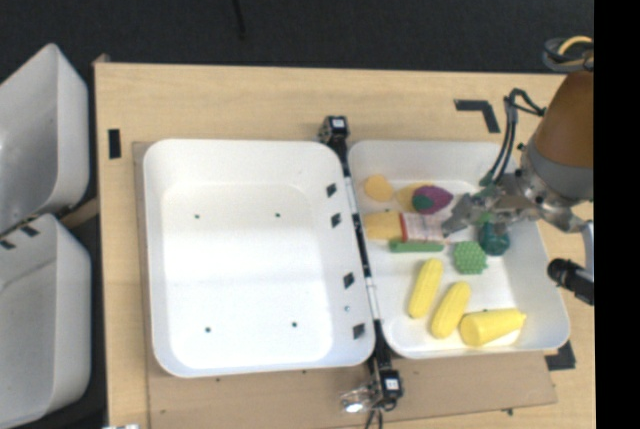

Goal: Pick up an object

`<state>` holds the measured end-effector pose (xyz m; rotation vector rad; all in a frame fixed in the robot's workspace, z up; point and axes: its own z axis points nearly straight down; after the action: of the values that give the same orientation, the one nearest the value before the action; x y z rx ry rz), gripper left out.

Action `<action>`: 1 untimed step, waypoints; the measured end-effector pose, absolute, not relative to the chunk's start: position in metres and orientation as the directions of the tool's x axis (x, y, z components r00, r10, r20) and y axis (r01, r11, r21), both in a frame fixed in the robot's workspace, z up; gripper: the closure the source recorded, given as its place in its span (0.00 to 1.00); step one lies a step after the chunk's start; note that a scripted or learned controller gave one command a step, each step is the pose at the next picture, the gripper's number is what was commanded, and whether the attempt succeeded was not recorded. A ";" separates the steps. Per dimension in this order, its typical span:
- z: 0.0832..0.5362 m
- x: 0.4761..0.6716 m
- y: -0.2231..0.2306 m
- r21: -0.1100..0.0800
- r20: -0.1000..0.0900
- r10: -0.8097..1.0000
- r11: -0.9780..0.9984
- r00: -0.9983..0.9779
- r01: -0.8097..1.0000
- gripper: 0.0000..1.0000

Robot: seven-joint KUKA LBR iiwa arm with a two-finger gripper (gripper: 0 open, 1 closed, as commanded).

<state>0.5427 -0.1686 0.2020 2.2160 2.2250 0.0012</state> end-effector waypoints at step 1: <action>0.101 0.586 -0.117 0.008 -0.006 1.000 0.008 -0.008 1.000 0.00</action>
<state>0.5861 -0.1169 0.1013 2.2056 2.2230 0.0030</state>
